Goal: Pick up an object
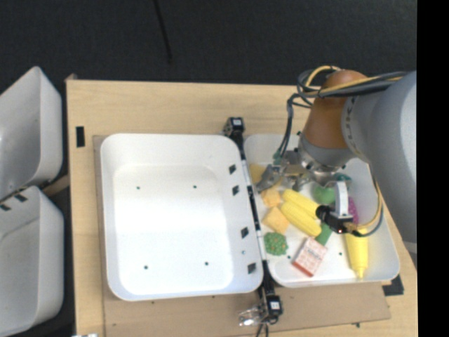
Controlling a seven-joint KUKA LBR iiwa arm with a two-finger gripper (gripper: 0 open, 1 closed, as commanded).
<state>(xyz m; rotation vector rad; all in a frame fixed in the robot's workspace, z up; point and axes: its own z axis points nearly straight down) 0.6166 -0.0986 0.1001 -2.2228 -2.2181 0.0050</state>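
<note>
The tool hangs low in the right bin, at that bin's far left part, close to the wall it shares with its neighbour. Its metal parts blur into the clutter beneath, so I cannot tell how far open it is, and nothing can be seen gripped in it. It stands just over, or perhaps touching, a small orange block lying directly below it.

Beside that block, toward the middle of the bin, lies a yellow corn cob, slanted from upper left to lower right. A second block, paler yellow, sits against the cob's near side. In front of these are a knobbly green piece (it looks like a broccoli floret) near the dividing wall and a pink-and-white packet just right of it. A thin green stick lies between the cob's end and the packet. Further right, a long yellow fruit points toward the near rim. Under the wrist a green lump and a magenta thing are partly hidden by the arm.

The left bin shows a bare white floor. Both bins sit side by side, walls touching, on the pale wooden bench.
</note>
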